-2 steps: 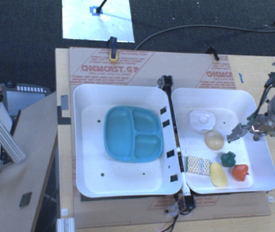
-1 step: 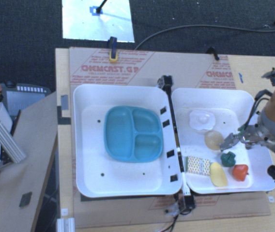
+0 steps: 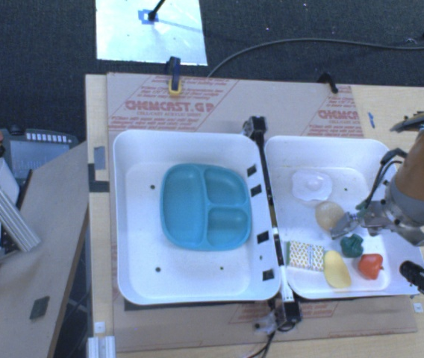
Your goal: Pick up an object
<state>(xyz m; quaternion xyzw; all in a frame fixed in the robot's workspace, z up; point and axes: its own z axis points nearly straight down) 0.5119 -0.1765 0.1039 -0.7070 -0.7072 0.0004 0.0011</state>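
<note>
We are seeing the yellow toy (image 3: 337,269) lying just below the gripper (image 3: 348,228); its grip state is unclear. Crowding green toy (image 3: 351,245) is risking a deflected grasp.

Bright, even light; slight blur.

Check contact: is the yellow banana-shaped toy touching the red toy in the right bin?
Apart. The camera view shows a strip of white bin floor between the yellow toy and the red toy, both near the right bin's front wall.
</note>
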